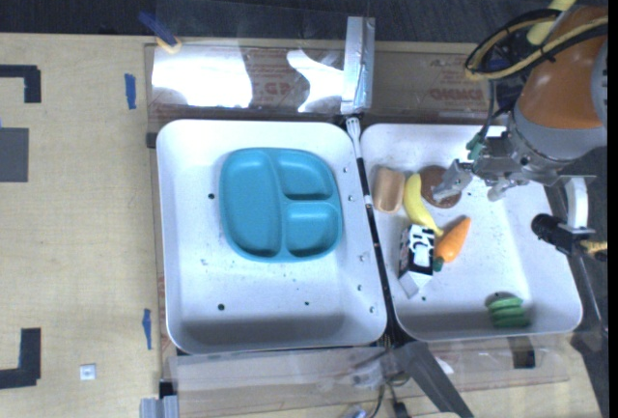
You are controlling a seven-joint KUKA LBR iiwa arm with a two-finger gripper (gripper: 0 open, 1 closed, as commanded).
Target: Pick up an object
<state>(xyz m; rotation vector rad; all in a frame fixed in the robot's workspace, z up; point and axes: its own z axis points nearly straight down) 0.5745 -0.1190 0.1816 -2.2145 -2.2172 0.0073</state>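
The gripper (462,171) is seen over the right bin (550,310), near the banana (418,204). Whether it is open cannot be told.

arm (565,69) cut by right edge, brown obj (444,186) partly hidden

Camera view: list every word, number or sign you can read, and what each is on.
None can be read.
Cardboard strip behind the bins: reddish print, too blurred.
Black-and-white pack by the banana: white marks, too small to read.
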